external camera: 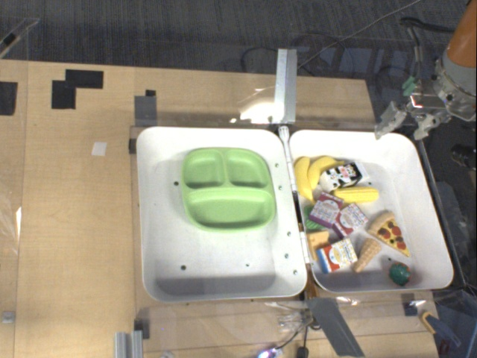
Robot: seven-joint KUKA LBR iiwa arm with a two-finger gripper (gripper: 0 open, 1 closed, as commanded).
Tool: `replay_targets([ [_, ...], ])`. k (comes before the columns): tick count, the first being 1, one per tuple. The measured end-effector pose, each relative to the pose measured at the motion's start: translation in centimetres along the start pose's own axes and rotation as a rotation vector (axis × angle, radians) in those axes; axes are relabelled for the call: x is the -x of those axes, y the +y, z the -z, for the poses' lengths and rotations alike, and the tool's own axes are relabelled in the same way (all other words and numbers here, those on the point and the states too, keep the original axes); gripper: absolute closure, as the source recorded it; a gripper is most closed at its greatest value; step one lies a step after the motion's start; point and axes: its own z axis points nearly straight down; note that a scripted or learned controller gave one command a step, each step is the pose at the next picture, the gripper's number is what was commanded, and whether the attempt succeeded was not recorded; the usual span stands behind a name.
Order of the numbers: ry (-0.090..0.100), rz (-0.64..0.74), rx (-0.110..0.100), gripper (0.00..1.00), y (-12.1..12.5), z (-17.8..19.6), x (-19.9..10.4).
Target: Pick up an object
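The gripper (406, 119) is seen at the far right of the scene, hanging above the far right corner of the right bin (432, 222), just at its rim. Its two fingers are spread apart with nothing between them, so it is judged open and empty. Above it, the grey wrist and the orange band of the arm (460, 54) are cut by the right edge.

No object has been taken yet. The candidates are all gathered in the right bin, nearer and to the left of the gripper. Closest to it are a small black-and-white packet (343, 174) and a bunch of bananas (317, 174), whose long axis runs roughly near to far along the bin's left wall, with one banana (356, 195) lying crosswise, left to right. Further toward the near side are found purple cartons (337, 215), a red-and-white carton (337, 255), a pizza slice (390, 234), an ice-cream cone (367, 253) and a small green ball (400, 274) in the near right corner.

The left bin (160, 222) is well apart from the gripper and is occupied by a green divided plate (227, 187).

The coming move is judged to call for travel leftward and toward the near side, then a descent. The objects are crowded and touching, so a clean grip on one alone may be hard; the pizza slice and ball, lying more apart, may be easier.
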Motion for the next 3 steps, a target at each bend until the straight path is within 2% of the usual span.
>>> replay_targets([
  [1, 0.001, 0.214, 0.000, 0.00, 1.5, -12.0, -6.3],
  [2, 0.000, 0.270, 0.005, 0.00, 0.9, -18.2, -3.3],
  [3, 0.001, 0.272, 0.007, 1.00, 1.0, -17.3, -3.3],
])
